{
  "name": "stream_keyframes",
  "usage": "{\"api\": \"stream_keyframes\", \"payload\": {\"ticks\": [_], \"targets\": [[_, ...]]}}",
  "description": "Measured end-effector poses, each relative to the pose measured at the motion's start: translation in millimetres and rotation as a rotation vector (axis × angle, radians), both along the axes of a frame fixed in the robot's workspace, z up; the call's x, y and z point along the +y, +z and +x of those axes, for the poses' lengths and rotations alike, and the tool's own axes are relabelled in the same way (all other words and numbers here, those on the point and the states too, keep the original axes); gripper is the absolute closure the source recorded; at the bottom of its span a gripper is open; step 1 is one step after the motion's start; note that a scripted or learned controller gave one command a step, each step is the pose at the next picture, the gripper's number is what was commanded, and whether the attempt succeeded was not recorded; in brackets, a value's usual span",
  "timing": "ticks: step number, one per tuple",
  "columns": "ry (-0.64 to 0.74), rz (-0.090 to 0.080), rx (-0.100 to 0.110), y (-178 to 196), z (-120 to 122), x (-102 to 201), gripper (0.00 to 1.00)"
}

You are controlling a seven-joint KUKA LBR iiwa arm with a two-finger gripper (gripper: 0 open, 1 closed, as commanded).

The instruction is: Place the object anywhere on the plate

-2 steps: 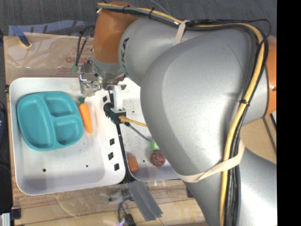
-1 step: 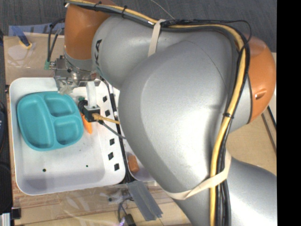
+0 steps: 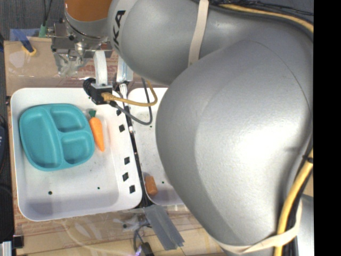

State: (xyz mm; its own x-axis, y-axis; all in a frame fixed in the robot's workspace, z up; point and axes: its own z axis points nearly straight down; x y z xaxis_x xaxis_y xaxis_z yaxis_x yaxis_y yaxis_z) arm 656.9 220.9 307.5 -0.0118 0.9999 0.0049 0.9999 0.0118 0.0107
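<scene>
A teal divided plate (image 3: 53,136) lies in the left part of the left bin (image 3: 69,201). An orange carrot (image 3: 97,134) with a small green top lies on the bin floor right against the plate's right rim, its tip pointing toward the front. My gripper (image 3: 68,63) hangs beyond the back edge of the left bin, behind the plate and well apart from the carrot. Nothing shows between its fingers.
The grey arm covers most of the right bin (image 3: 139,97). A small brown-orange object (image 3: 151,185) peeks out from under the arm at the right bin's front left corner. A ridge with black marks (image 3: 128,159) divides the two bins.
</scene>
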Motion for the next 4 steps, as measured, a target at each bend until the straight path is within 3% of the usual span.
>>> {"api": "stream_keyframes", "payload": {"ticks": [1,2,3,4], "targets": [[-0.002,-0.011,0.025,-114.0,-4.2,-1.7,1.00],[-0.002,-0.005,0.011,-82.9,-1.0,-1.6,1.00],[-0.001,-0.009,0.021,-143.0,-3.3,-1.4,1.00],[-0.003,0.000,-0.002,7.1,0.9,-2.5,1.00]]}}
